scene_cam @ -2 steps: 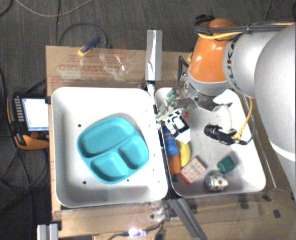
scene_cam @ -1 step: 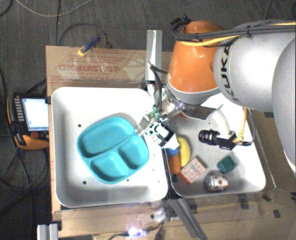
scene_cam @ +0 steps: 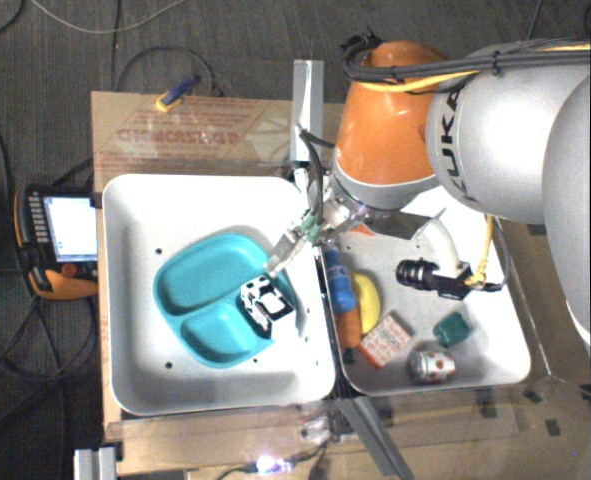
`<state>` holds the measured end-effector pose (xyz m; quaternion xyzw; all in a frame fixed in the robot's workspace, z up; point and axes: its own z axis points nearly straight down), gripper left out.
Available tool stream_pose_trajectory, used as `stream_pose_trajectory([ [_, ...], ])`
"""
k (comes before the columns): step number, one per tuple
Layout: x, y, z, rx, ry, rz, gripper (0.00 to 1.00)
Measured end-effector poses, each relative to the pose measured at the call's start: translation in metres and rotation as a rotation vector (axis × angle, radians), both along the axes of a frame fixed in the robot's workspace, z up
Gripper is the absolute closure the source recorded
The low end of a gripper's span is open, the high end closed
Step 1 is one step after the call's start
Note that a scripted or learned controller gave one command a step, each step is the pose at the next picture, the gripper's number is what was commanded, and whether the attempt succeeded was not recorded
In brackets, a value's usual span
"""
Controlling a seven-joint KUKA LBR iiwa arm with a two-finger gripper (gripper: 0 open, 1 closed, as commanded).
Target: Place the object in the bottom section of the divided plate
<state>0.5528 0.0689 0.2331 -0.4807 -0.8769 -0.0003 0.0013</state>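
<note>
**Object poised at the plate's lower edge, release close**

A small black-and-white object (scene_cam: 265, 304) sits at the right rim of the teal divided plate (scene_cam: 215, 298), right where the ridge between its two sections meets the edge, leaning toward the lower section. The gripper (scene_cam: 265, 303) comes down onto it on a slim slanted stem from the arm's orange-banded wrist (scene_cam: 390, 118). The object looks caught at the gripper's tip, but from here I cannot tell whether the fingers are pinched on it or spread.

The plate lies in the left bin (scene_cam: 125, 368), tilted so that one section points up-left and the other down-right. By my reading this is the placing step, nearly at its end: the object is over the plate but riding the rim rather than sitting inside a section.

The next move, I judge, calls for a small shift left and down toward the middle of the lower section, then a release. Let go here, it could tip over the rim onto the bin floor.

In the right bin (scene_cam: 515, 363) lie a blue-and-orange bottle (scene_cam: 339, 293), a yellow piece (scene_cam: 365, 303), a small carton (scene_cam: 386, 339), a can (scene_cam: 433, 366) and a green block (scene_cam: 452, 329).
</note>
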Motion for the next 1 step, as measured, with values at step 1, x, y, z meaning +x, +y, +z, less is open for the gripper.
stream_pose_trajectory([
  [1, 0.0619, 0.0374, 0.0735, -0.002, -0.002, 0.004, 0.00],
])
